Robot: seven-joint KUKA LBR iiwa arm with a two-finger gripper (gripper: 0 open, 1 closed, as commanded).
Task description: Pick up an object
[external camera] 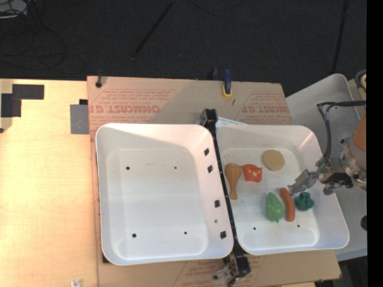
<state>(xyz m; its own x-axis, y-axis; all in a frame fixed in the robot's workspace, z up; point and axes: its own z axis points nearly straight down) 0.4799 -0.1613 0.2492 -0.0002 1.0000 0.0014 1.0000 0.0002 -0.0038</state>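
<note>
The right bin (335, 235) holds several small items. There is a tan drumstick (232, 178), a red piece with a yellow star (253, 173), a round tan biscuit (274, 159), a green lumpy piece (274, 207), an orange-red sausage (288, 205) and a teal piece (305, 201). My gripper (313, 186) reaches in from the right and hovers at the bin's right side, just above the teal piece and the sausage's upper end. Its fingers stand apart, one grey fingertip (297, 186) pointing left, with nothing between them.
The left bin (108, 160) lies beside the right one, separated by a black clip strip (216, 184). Both rest on cardboard (179, 103) over a wooden bench (42, 196). Black cables (328, 130) hang near the arm at the right.
</note>
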